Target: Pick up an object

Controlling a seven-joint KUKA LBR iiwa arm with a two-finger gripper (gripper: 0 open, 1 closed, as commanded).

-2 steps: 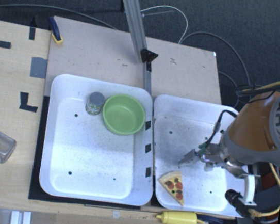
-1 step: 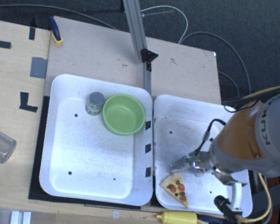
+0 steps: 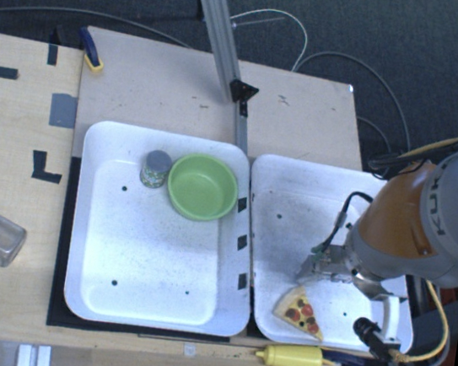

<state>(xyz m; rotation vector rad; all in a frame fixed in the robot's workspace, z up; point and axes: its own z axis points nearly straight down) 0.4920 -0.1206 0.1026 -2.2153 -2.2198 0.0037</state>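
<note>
**Gripper low in the right bin, just above the pizza slice**

You have the arm [image 3: 415, 223] reaching in from the right, its grey-and-orange bulk covering the right bin's [image 3: 296, 188] far right side. The left bin [image 3: 94, 286] gives you the most open floor: its whole near half is bare. The green bowl [image 3: 203, 187] sits against that bin's far wall, near the divide between the two bins, and the small grey-lidded can [image 3: 155, 169] touches its left side. In the right bin, the gripper [image 3: 315, 269] hangs near the middle; you cannot tell from here how its fingers stand. The pizza slice [image 3: 300, 311] lies just below it, close to the near rim. A yellow bottle [image 3: 292, 359] lies outside that rim. No writing is legible.
</note>
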